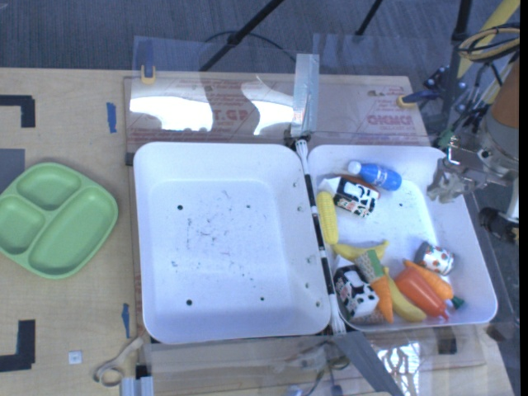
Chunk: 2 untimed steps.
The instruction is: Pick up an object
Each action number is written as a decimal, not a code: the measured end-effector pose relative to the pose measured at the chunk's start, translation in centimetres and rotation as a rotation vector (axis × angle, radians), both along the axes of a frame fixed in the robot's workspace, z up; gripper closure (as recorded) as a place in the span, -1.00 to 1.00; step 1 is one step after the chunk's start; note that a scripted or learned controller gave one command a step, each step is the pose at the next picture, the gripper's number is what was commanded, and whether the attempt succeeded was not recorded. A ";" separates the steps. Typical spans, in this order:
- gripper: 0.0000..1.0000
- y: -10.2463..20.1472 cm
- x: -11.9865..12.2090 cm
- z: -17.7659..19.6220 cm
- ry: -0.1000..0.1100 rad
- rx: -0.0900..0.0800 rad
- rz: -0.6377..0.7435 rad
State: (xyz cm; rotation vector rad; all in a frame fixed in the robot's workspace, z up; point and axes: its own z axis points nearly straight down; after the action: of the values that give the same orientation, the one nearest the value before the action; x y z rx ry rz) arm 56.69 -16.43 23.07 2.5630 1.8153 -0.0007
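a pale wooden bench (pixel 66 97) sits on a dark grey carpeted floor, with tripod legs and cables behind it. we take the right-hand shallow white bin (pixel 483 262) as our landmark. to its left, touching along a shared edge, lies the other shallow white bin (pixel 214 246), bare but for scuff marks. well to the left of that, on the wood, rests a light green plastic tray with three compartments (pixel 54 219).

inside the right-hand bin lie the candidates: a blue plastic bottle with a white cap (pixel 375 175) near the back wall, a small black-and-white carton (pixel 356 197) just in front of it, a yellow toy corn cob (pixel 327 217) along the left wall, a yellow toy banana (pixel 360 250) near the middle, an orange toy carrot (pixel 422 291) toward the front, and a black-and-white cow-patterned toy (pixel 356 294) in the front left corner.

the grey metal gripper (pixel 450 186) hangs over the bin's back right corner, near its right rim. we cannot tell how it is set, and we see nothing in it. we judge the pick as not yet done: every object lies in the bin. the blue bottle is the nearest piece, lying to the gripper's left, apart from it; reaching, descending and grasping all remain.
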 end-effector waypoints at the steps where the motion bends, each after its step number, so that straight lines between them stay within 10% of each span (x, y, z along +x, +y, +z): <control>1: 1.00 -4.9 0.0 2.0 -0.002 -0.002 0.258; 2: 1.00 -3.9 4.5 -1.4 -0.001 -0.001 -0.028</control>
State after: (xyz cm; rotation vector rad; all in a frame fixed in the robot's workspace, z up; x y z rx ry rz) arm 61.22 -20.32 21.62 2.5874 1.7781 0.0000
